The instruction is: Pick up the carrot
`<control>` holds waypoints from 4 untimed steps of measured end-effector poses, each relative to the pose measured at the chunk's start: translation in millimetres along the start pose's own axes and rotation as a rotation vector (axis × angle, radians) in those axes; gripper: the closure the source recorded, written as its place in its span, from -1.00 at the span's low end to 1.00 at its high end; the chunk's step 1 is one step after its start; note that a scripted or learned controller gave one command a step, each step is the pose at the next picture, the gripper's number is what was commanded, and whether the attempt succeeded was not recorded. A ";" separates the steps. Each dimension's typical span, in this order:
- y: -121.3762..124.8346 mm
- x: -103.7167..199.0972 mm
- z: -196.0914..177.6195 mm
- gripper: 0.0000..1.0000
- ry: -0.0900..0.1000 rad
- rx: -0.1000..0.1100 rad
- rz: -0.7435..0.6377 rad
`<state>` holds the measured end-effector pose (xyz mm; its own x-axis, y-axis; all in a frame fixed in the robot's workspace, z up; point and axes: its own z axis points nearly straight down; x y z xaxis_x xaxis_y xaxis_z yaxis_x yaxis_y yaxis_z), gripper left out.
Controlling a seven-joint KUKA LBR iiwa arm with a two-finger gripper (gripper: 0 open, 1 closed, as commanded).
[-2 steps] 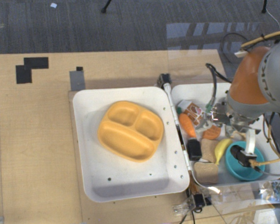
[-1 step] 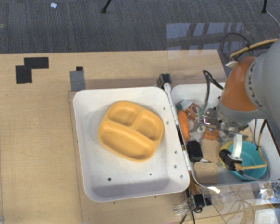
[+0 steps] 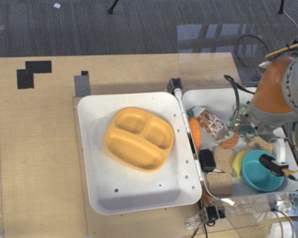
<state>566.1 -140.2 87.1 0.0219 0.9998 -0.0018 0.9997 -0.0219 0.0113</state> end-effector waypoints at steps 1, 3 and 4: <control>-48.8 -41.1 -1.1 -1.00 -0.003 -0.007 -0.133; -13.1 -2.4 -0.1 -1.00 0.001 0.000 -0.152; -9.3 -0.5 -9.6 1.00 0.003 -0.004 -0.157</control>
